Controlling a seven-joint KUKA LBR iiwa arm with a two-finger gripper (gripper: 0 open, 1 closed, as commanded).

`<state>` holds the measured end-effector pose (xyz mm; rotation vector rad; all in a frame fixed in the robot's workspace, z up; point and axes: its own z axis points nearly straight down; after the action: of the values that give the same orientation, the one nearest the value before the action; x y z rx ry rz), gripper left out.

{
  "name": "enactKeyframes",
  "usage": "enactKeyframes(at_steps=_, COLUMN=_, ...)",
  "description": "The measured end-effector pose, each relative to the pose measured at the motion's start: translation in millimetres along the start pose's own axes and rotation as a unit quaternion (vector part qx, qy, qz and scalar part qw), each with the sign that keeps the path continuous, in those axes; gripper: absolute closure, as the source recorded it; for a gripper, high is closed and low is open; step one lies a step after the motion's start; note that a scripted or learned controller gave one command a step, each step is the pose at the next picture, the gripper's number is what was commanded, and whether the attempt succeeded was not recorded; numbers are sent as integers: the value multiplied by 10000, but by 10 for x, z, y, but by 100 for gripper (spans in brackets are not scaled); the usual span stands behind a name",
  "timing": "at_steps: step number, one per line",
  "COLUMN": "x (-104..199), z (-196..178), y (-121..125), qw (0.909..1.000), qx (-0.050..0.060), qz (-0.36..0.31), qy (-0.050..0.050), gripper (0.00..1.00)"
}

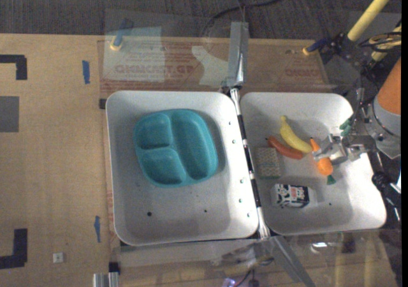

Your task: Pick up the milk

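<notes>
While the milk (292, 195) lies untouched in the right bin (366, 212), the pincer (333, 149) hovers near a carrot (322, 159); whether it is released or clenched cannot be told.

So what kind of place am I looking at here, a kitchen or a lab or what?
Most likely a robotics lab test bench, not a kitchen. Two shallow white bins sit side by side on a taped-up board, a grey robot arm reaches in, and the food looks like toys: a milk carton, a banana, a carrot.
</notes>
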<state>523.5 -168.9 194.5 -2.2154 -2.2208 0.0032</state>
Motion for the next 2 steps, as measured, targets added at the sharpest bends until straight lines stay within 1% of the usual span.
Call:
enactKeyframes(at_steps=1, x=593, z=1000, y=283, qw=9993, qx=-38, qz=359, qy=-12, gripper=0)
enactKeyframes(at_steps=2, x=1053, z=132, y=-430, qw=9980, qx=10, qz=631, qy=-1, gripper=0)
